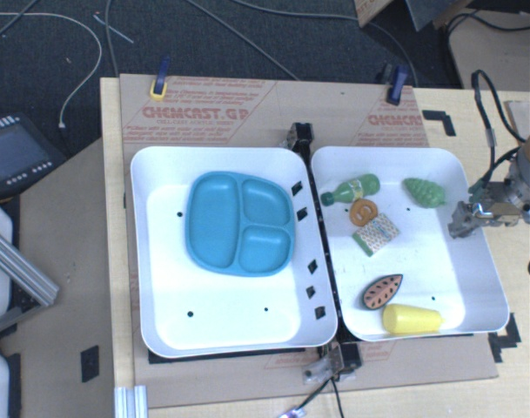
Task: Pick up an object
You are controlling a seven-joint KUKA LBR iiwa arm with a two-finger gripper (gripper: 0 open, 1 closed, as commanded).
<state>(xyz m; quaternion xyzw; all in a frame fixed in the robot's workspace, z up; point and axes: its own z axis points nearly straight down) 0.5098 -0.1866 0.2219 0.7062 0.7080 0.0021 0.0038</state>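
Currently, the gripper is sitting at the right rim of the right bin, low and near the wall, with nothing visible between the fingers; whether they are wide or narrow cannot be told, since the wrist hardware is blurring into one grey mass. The arm is entering from the right edge, with its wrist hanging just outside the bin. The candidate objects are lying loose in this bin, which is probably serving as the pick source: a green bottle and an orange ring near the top, the ring touching a patterned block below it, a green leaf-shaped piece nearest the gripper, and a brown oval just beside a yellow cylinder at the lower wall. The left bin is holding a blue divided plate. Both bins are resting side by side on the tabletop. No object is lifted, so the pick is judged as not yet done.
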